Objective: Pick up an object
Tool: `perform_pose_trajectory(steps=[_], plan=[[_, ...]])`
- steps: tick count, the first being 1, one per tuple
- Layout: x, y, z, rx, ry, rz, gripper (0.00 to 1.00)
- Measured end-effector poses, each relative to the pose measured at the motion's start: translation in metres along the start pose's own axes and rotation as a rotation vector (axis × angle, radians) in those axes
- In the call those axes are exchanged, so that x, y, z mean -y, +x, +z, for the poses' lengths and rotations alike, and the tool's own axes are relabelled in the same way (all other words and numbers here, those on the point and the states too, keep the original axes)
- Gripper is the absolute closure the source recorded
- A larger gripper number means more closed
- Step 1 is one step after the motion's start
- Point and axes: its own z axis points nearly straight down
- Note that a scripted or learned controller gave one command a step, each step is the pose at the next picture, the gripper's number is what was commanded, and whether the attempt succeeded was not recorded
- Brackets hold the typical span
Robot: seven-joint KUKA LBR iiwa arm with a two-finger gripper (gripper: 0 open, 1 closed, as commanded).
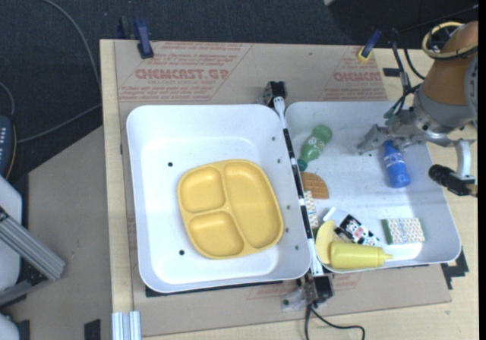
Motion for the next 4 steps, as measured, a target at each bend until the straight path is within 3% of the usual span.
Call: perform_pose_trajectory(steps=[2,3,4], plan=[[0.045,0.002,0.001,0.003,0.004,0.003,0.00],[0.045,0.001,-0.008,0.006,0.003,0.005,1.00],[0.015,0.064,-0.002,0.008,0.001,0.005,1.00]])
